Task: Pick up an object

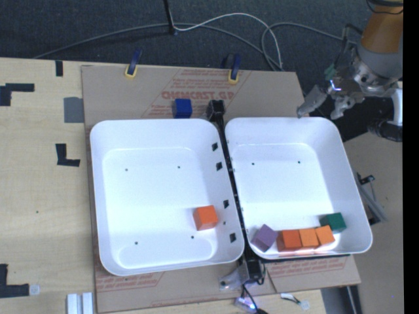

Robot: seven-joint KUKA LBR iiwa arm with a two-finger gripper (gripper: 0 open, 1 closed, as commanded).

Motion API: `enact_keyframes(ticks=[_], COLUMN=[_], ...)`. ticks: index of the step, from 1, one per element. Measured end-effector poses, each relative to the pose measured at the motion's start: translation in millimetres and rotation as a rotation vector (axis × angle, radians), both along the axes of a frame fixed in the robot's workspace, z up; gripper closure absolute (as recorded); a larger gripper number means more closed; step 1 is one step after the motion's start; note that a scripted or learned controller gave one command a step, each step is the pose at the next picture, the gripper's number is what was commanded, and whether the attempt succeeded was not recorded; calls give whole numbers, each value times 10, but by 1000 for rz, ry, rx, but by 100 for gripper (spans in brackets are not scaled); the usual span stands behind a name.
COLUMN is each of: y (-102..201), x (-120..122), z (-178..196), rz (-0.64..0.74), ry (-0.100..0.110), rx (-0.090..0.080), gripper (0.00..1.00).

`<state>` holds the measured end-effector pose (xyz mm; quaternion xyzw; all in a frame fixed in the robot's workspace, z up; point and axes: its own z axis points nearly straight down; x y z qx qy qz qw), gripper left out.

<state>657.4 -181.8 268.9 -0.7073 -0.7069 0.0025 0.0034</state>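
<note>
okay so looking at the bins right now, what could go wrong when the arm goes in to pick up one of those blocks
1. The purple block, three orange blocks and green block sit packed against the right bin's near wall; fingers may find no gap or nudge neighbours.
2. The lone orange block in the left bin looks easier, but lies farthest from the gripper, which is above the right bin's far corner.
3. A blue block lies outside both bins.
</note>
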Motion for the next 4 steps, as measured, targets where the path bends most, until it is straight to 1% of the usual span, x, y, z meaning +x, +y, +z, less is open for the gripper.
enact_keyframes(ticks=[1,2,3,4], y=[4,54,48,63], x=[13,6,43,-55], z=[49,-386,-1012,-1603], rz=[1,1,1,1], ry=[-8,-5,-2,-3], rx=[-1,-1,0,0], gripper=[0,0,0,0])
